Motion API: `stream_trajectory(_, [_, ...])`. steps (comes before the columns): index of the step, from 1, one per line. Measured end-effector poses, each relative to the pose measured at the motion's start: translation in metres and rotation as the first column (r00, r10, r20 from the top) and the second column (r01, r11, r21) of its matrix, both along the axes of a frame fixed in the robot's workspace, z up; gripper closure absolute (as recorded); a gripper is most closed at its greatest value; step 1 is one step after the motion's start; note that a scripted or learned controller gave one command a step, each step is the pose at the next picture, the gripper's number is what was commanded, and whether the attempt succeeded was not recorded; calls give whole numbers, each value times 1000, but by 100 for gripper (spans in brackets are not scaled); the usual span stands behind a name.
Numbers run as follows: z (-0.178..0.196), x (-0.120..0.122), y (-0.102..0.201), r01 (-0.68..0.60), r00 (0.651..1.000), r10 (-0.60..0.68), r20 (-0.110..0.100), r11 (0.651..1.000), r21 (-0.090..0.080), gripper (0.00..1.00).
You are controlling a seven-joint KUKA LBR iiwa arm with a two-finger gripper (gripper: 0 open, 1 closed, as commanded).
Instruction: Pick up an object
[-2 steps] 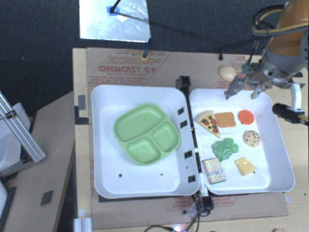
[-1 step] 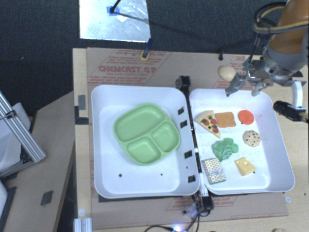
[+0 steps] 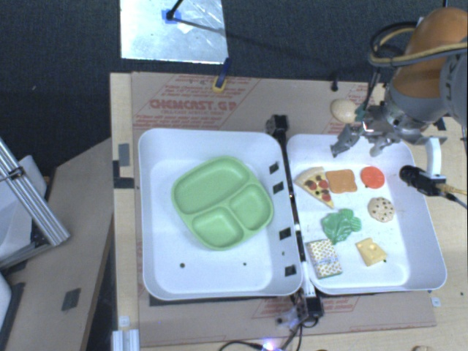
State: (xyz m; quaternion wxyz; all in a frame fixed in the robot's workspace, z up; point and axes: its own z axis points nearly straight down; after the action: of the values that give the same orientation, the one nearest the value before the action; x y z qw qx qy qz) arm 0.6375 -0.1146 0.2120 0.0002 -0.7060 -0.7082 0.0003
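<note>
Hovering spread open and empty over the right white bin's [image 3: 428,258] back edge, the grey two-finger gripper [image 3: 362,142] is approaching; next it must descend onto the nearby orange toast square [image 3: 341,181].

Bench [image 3: 190,97] with two white bins [image 3: 157,196]
</note>
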Motion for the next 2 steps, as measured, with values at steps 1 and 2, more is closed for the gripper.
stream_trajectory(1, [-45, 9, 4, -3, 1000, 3, 2, 1000, 0, 0])
stream_trajectory(2, [-98, 20, 4, -5, 1000, 5, 0, 1000, 0, 0])
